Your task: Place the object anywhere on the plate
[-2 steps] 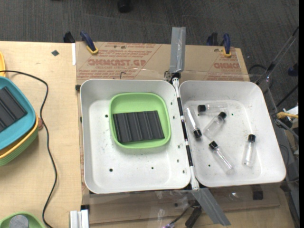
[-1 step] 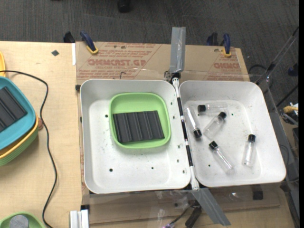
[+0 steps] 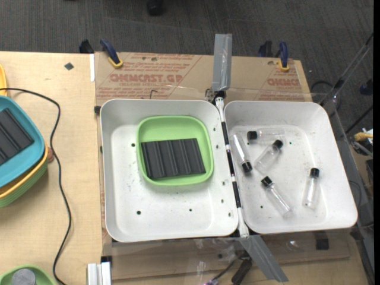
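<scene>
A green square plate (image 3: 174, 130) with a dark ribbed insert (image 3: 173, 158) lies in the upper middle of the left white bin (image 3: 119, 206). In the right white bin (image 3: 332, 212) lie several clear vials with black caps: one along the left wall (image 3: 241, 155), one near the middle (image 3: 269, 153), one lower down (image 3: 275, 196), one at the right (image 3: 311, 188), and a faint one at the top (image 3: 261, 135).
Blue and yellow stacked trays (image 3: 21, 153) sit at the left on the wooden bench, with a black cable (image 3: 61, 177) curving past them. Brown cardboard (image 3: 154, 76) lies behind the bins, held by clamps (image 3: 111, 53). Grey tape (image 3: 222, 64) runs up from the seam between the bins.
</scene>
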Available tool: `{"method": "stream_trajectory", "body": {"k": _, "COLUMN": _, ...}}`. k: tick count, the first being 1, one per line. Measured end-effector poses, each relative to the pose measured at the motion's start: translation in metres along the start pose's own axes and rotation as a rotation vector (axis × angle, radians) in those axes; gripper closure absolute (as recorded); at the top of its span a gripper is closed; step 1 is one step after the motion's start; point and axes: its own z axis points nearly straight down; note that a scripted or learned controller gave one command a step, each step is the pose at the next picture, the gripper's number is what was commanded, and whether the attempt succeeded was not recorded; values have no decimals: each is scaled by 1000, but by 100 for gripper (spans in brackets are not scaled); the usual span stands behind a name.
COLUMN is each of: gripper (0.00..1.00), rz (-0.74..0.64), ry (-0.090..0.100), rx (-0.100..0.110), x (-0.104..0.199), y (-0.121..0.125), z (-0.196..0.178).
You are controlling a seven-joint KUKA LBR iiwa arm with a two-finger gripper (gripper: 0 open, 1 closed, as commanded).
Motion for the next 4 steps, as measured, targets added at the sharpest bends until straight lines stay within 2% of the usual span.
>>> {"method": "stream_trajectory", "body": {"k": 1, "gripper": 0, "rz": 6, "ry": -2, "rx": 2, "x": -1, "y": 0, "z": 33}}
{"method": "stream_trajectory", "body": {"k": 2, "gripper": 0, "rz": 0, "ry": 0, "rx": 0, "x": 0, "y": 0, "z": -47}}
{"method": "stream_trajectory", "body": {"k": 3, "gripper": 0, "rz": 1, "ry": -1, "rx": 0, "x": 0, "y": 0, "z": -51}}
{"method": "stream_trajectory", "body": {"k": 4, "gripper": 0, "rz": 6, "ry": -1, "rx": 2, "x": -1, "y": 0, "z": 10}}
